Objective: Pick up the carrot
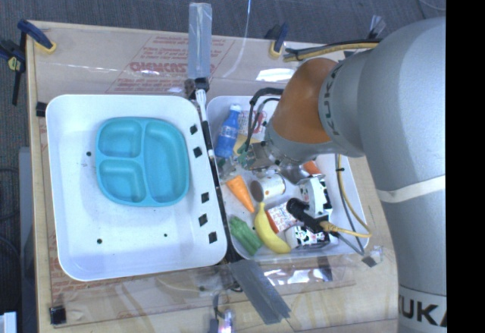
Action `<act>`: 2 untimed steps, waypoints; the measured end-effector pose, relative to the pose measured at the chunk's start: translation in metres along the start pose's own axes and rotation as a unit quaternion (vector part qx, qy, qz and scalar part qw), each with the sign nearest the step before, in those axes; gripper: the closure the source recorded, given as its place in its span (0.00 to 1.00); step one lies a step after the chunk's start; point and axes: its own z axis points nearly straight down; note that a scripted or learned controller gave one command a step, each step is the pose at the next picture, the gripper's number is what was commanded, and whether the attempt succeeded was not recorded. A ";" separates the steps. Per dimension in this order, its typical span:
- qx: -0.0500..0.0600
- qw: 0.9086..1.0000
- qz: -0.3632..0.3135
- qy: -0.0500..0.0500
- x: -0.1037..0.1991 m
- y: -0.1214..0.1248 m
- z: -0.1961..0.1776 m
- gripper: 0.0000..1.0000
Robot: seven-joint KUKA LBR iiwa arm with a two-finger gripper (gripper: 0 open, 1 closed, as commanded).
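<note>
In the camera view, the small orange tapered carrot (241,192) lies in the right white shallow bin (356,237), near that bin's left wall, its pointed end towards the lower right. Just below it sits a yellow curved banana (267,231), and beside the banana's lower end a green rounded vegetable (244,234). A blue plastic bottle (226,132) lies above the carrot towards the bin's far end, and a small brown-and-white cylinder (270,189) rests just to the carrot's right. Nothing lies on top of the carrot.

The grey arm with its orange band (303,108) hangs over the middle of the right bin, and the gripper (256,158) is somewhere under the wrist, just above and to the right of the carrot — but the arm's bulk hides it, so I cannot tell how wide the hand stands or whether it has hold of anything. The carrot itself lies free in the bin, not in any grasp.

The left white shallow bin (68,240) holds a light-blue divided plastic tray (142,160), well apart from the work.

To do the step well, the gripper should probably shift a little towards the bin's left wall and come down across the carrot's thicker upper half, straddling its narrow width rather than its length. The risk, as I judge it, lies in the crowding — the cylinder on one side and the bin wall on the other leave little room, and a slanted descent could nudge the carrot against the banana.
</note>
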 end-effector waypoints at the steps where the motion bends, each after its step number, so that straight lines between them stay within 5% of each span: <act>1: 0.000 1.000 -0.003 0.002 0.002 0.001 -0.010 1.00; 2: -0.001 1.000 -0.019 0.005 0.063 -0.019 -0.101 1.00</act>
